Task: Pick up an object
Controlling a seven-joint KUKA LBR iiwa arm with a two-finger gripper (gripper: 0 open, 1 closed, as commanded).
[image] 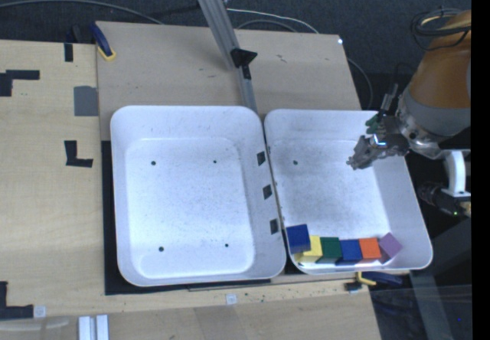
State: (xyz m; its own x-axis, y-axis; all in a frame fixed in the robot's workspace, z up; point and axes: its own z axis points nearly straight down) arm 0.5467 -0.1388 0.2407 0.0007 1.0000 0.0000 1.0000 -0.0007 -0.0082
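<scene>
Several small blocks lie in a row along the near edge of the right bin [337, 178]: a blue block [297, 237] on a yellow one [310, 254], then a green block [330, 247], another blue block [351, 250], an orange block [370, 248] and a purple block [390, 244]. My gripper [361, 158] hangs over the right bin's far right part, well away from the blocks, pointing down and left. Nothing shows between its fingers.
The left bin [187, 193] sits beside the right one. A slanted metal pole [217, 13] crosses the bench behind the bins. The arm's orange band [444, 78] is at the right edge. A blue-yellow tool [104, 44] lies far left.
</scene>
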